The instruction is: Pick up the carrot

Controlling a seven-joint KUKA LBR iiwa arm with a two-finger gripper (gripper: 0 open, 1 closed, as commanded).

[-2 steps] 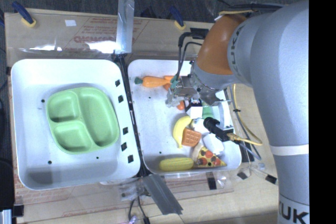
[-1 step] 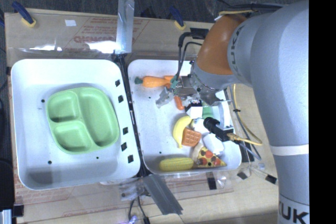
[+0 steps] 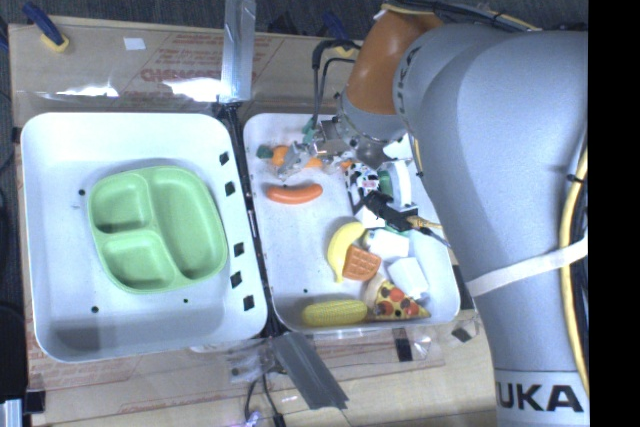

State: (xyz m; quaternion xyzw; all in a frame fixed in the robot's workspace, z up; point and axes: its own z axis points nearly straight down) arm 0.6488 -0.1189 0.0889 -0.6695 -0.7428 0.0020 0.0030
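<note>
While hovering low over far end of right bin, gripper sits right at carrot, just past the sausage on its far side. Carrot: small orange piece w/ green top, lying up by bin's far wall, green end toward divider side, orange end toward the arm. Long axis looks roughly left-right across the bin, though partly covered by the gripper, so not sure. Fingertips seem to be on or straddling the orange end; can't tell how wide apart, or whether anything is actually pinched — too small and cluttered there. Judging by that: grasp step in hand, lift not yet made. Key relation: carrot directly under/just divider-side of the tips, so barely any sideways travel needed, only a clean close across the short axis. Risk: sausage close by, also orange, easy to nudge. Banana, corn, pizza slice all well nearer than sausage, out of the way. Green plate off in left bin.
</note>
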